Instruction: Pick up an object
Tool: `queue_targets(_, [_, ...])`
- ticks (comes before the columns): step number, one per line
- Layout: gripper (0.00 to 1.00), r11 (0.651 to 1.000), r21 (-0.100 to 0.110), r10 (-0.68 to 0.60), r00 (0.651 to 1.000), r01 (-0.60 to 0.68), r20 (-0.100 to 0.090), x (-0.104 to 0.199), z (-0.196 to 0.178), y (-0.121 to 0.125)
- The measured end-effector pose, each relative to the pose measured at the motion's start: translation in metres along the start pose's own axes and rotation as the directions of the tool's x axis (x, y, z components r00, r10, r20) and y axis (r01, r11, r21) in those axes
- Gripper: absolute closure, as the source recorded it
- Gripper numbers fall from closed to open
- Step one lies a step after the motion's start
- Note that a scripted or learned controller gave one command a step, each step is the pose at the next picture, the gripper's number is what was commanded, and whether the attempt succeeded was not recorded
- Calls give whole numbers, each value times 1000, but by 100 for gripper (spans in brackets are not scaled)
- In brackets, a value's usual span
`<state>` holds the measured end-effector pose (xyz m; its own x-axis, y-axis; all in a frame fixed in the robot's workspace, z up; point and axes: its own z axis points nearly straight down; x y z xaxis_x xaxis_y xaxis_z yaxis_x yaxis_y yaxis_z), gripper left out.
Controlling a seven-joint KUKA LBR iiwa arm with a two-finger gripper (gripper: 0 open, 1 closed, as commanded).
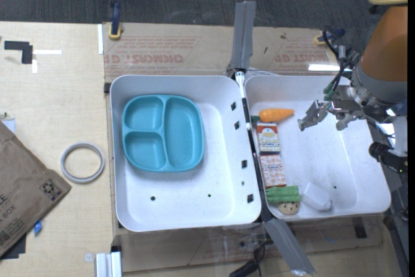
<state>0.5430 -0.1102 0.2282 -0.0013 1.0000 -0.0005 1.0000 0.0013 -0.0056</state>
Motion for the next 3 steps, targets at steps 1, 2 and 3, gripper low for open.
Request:
queue_targets(1, [0,997,1,71,997,-71,0,-3,66,63])
queue_targets(2, [0,981,0,192,981,-192,0,2,78,67])
queue_targets(3, [0,964,-2,267,964,-267,0,-4,77,74])
